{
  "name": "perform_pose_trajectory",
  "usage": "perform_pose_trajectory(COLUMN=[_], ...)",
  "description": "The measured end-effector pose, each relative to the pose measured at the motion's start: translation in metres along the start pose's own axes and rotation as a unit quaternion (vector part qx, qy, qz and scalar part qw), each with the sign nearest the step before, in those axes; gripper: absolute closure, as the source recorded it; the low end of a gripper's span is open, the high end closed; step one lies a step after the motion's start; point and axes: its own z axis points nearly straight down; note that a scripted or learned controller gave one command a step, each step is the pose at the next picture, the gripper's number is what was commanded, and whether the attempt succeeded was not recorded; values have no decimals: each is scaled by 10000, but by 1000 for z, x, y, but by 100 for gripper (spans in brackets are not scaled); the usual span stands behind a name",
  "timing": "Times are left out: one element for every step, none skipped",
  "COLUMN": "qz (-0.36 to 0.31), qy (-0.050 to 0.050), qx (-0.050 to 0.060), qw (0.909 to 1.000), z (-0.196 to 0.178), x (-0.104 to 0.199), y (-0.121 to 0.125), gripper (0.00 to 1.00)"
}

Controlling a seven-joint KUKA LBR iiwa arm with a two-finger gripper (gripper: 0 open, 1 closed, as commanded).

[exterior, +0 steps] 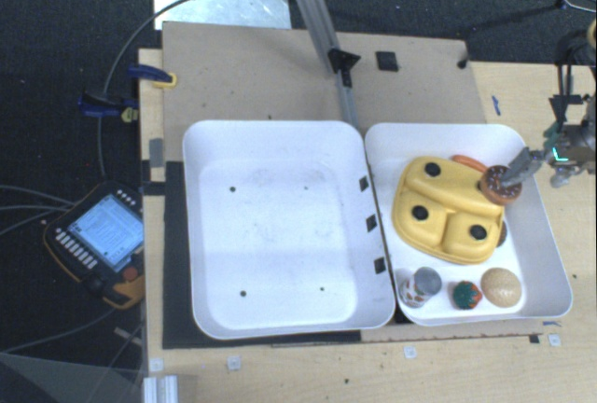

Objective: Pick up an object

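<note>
Grey metal claw (519,165), teal light, dark cabling

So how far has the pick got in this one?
Nothing looks lifted yet. The gripper reaches into the right white bin, beside the brown ring-shaped object resting on the large yellow plastic piece. Grasp and lift remain.
</note>
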Motion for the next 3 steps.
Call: perform_pose_trajectory(qz=[-2,13,17], qy=[-2,4,6], qx=[-7,9,17], qw=[10000,10000,10000], z=[-1,41,102], x=[0,0,-6], y=[0,-2,0], gripper=[0,0,0])
